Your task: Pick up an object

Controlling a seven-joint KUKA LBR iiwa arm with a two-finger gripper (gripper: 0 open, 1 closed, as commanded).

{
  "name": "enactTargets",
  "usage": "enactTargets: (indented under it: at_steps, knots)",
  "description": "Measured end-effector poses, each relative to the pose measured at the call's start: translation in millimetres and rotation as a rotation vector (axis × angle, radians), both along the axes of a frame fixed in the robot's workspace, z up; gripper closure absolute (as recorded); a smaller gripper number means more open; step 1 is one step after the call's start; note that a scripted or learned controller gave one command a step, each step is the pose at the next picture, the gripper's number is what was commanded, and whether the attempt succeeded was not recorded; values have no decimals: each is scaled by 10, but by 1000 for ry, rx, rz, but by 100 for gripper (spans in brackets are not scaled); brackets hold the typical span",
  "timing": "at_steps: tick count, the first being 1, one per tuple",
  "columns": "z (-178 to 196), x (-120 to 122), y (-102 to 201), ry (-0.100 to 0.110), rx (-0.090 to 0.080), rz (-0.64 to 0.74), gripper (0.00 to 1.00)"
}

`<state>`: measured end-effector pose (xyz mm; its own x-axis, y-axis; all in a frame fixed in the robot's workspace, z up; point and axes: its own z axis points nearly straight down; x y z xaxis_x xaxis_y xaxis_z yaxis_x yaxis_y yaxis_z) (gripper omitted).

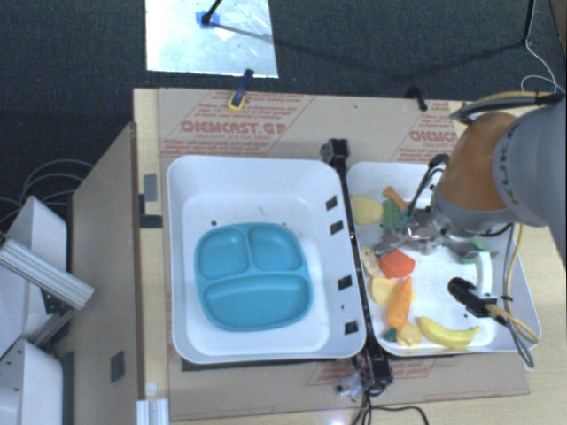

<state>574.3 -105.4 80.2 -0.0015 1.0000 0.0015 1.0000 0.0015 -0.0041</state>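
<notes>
The right bin [509, 277] holds several toy foods. A pale yellow fruit [366, 209] lies at its left wall, with a small orange piece [394, 197] and a green piece [391, 215] beside it. A red-orange piece [396, 264] sits just below my gripper [396, 241]. Further forward lie a yellow chunk [382, 289], a carrot [400, 302] and a banana [447, 332]. The gripper hangs low over the left half of this bin, between the green piece and the red-orange piece. Nothing shows between its tips.
The left bin [186, 193] holds a blue divided plate [254, 275]. A black divider rail [353, 255] runs between the two bins. The grey arm [496, 171] covers the right bin's back right part. Cardboard [266, 122] lies beyond the bins.
</notes>
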Motion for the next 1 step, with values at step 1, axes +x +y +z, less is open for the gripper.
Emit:
enactTargets:
  at_steps: [1]
  knots:
    - [38, -510, 6, -1, -1, -2, 0]
